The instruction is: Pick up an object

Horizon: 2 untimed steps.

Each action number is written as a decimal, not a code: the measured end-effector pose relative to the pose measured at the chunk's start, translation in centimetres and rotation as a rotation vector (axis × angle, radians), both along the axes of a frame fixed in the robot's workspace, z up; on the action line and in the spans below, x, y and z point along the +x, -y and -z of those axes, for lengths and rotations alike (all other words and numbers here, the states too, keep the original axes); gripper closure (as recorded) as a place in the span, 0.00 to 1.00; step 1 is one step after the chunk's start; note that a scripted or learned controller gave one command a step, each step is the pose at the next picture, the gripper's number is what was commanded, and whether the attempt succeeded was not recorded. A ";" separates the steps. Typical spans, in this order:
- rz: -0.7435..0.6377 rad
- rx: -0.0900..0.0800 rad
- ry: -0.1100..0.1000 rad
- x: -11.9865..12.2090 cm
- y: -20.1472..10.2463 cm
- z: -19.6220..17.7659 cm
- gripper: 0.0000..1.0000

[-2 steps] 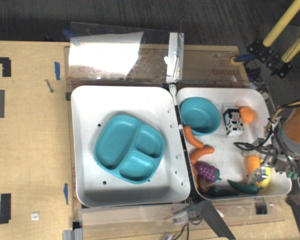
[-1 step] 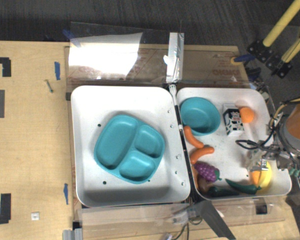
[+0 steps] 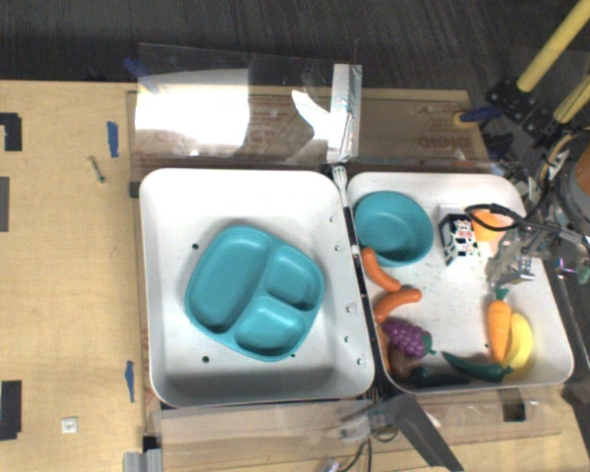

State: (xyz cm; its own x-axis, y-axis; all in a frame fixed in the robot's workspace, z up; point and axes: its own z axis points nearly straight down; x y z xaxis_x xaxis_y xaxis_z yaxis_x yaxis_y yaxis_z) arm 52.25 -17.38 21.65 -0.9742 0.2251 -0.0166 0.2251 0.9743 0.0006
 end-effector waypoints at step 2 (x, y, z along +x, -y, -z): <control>0.131 0.001 -0.003 -2.0 4.2 12.8 0.00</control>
